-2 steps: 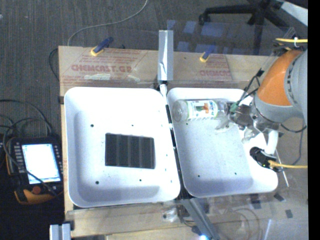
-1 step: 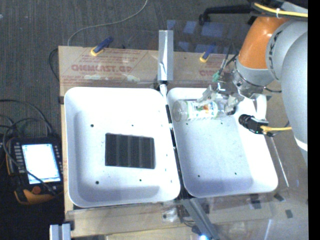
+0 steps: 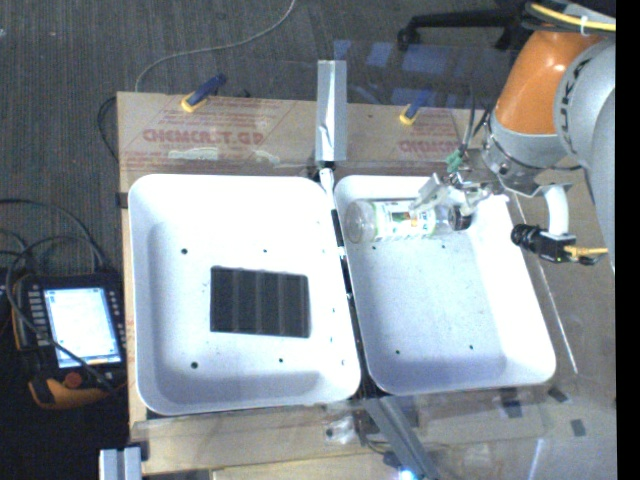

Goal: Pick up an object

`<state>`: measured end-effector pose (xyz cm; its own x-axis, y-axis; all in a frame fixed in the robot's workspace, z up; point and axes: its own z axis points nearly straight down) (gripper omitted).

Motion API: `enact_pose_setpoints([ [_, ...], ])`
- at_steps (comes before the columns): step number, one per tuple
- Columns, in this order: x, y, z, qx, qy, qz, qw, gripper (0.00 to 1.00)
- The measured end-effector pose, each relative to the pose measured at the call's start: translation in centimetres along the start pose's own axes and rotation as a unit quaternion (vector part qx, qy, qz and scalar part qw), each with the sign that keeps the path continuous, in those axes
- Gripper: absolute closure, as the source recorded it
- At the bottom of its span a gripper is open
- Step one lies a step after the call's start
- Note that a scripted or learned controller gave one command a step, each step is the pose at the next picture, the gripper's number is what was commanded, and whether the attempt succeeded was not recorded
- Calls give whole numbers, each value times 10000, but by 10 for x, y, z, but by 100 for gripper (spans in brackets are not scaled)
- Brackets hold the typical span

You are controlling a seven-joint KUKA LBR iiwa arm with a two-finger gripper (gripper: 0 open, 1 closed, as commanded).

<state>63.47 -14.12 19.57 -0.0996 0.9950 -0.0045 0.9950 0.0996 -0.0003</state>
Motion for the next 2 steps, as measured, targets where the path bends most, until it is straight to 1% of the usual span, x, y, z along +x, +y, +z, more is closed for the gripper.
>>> enact_pose_setpoints([
  [1, 21, 21, 64, -2, 23, -472, 9989, 0],
  [2, 37, -89, 46, 6, 24, -310, 9995, 0],
])
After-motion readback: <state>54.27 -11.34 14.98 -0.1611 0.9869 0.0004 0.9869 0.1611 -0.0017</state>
